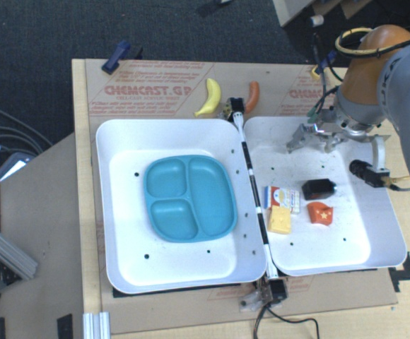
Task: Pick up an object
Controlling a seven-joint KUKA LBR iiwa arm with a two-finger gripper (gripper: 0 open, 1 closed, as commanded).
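Two shallow white plastic bins sat side by side on the bench: left bin point(120, 260) and right bin point(346, 256), rims touching along the middle. Left bin held a teal three-compartment plate point(189, 197), roughly centred. Right bin held four candidate objects: small black rectangular block point(318, 187), red wedge-shaped toy piece point(320, 214) just below it, yellow cheese-like wedge point(280, 220) near the dividing rim, and red-white-blue printed carton point(280, 198) touching the wedge's top edge. Grey arm with orange band point(364, 73) reached in from the right, wrist over the right bin's upper part. Gripper point(311, 134) hung near the bin's back wall, well apart from all four objects, nothing between the fingers; finger spacing too small to read, cannot tell apart or together. Outside the bins, on the board behind: yellow toy banana point(209, 97) and orange toy carrot point(252, 96), near each other.
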